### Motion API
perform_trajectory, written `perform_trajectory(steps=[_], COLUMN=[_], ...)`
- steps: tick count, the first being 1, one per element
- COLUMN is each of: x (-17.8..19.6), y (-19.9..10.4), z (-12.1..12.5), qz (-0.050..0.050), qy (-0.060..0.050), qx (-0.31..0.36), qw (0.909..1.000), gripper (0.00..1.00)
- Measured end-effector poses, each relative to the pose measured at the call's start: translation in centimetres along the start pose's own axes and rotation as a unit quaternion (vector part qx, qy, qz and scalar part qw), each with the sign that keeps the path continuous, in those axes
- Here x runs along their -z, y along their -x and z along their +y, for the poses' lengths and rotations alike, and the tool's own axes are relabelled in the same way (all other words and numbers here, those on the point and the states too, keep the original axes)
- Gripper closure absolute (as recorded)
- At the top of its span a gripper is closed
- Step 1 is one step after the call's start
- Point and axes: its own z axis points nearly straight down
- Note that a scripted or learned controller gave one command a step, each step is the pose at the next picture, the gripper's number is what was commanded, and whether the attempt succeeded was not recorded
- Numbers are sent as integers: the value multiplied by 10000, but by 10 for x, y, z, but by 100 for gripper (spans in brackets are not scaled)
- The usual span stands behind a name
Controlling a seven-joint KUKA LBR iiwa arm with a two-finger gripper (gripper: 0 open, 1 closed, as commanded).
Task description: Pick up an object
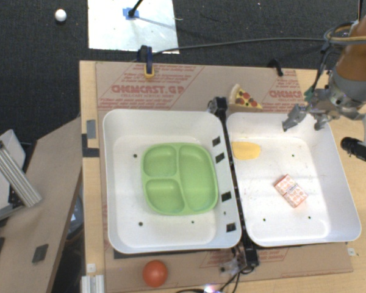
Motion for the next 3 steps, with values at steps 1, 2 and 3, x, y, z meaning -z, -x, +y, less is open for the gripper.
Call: perform_trajectory(steps=[1,2,3], x=[9,-35,-87], y=[0,-5,-15], z=[3,10,6], qz=[-12,-12,-8], qy=[65,62,53], qx=[13,30,30], qw=[10000,10000,10000], gripper=[0,0,0])
